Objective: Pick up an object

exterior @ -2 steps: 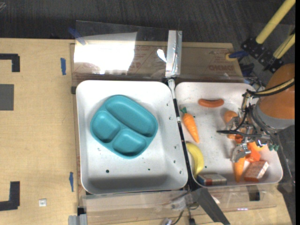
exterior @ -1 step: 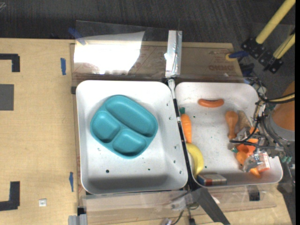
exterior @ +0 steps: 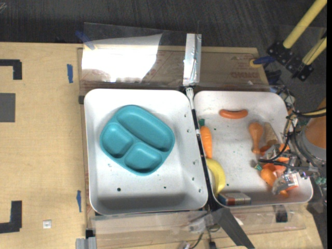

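Note:
The right bin [exterior: 244,101] holds an orange sausage [exterior: 233,113] near its far wall. A carrot [exterior: 206,141] and a yellow banana [exterior: 217,174] lie along its left wall. A brown-orange piece [exterior: 257,135] lies right of centre, and a dark stick-like item [exterior: 236,198] rests against the near wall. My gripper [exterior: 284,179] is low in the bin's near right corner, over a cluster of small orange objects [exterior: 268,174]. Cables and the wrist hide part of that cluster. Nothing is visibly lifted.
The left bin [exterior: 98,191] contains a teal divided plate [exterior: 137,138]. The arm's orange band [exterior: 317,134] hangs over the right bin's right rim. A taped clear sheet [exterior: 135,56] stands behind the bins, and yellow struts [exterior: 306,19] are at the far right.

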`<state>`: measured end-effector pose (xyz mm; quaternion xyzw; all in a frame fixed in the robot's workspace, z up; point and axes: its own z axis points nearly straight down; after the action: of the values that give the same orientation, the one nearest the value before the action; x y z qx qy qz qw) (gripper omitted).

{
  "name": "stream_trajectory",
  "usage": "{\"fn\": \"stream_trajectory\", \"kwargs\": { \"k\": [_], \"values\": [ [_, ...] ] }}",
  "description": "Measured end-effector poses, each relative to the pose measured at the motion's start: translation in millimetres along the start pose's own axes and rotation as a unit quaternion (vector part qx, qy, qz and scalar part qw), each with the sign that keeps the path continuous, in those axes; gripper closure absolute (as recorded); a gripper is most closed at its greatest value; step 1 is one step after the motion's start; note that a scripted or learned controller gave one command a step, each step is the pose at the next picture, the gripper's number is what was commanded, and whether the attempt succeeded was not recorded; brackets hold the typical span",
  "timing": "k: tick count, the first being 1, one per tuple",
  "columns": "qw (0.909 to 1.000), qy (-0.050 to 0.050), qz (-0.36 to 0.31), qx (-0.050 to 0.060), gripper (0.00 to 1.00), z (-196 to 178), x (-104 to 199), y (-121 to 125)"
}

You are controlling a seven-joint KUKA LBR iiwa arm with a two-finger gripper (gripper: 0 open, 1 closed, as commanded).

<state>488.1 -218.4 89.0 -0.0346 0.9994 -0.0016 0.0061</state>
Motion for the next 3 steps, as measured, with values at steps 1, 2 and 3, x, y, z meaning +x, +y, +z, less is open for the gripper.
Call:
{"fn": "stream_trajectory", "kwargs": {
  "k": [1,2,3],
  "values": [
    [0.9978,0.000,-0.066,0.001,0.00,0,-2,5],
    [0.9858,0.001,-0.168,-0.003,0.00,1,-54,0],
    [0.9851,0.000,-0.172,-0.001,0.00,0,-28,16]
  ]
}}
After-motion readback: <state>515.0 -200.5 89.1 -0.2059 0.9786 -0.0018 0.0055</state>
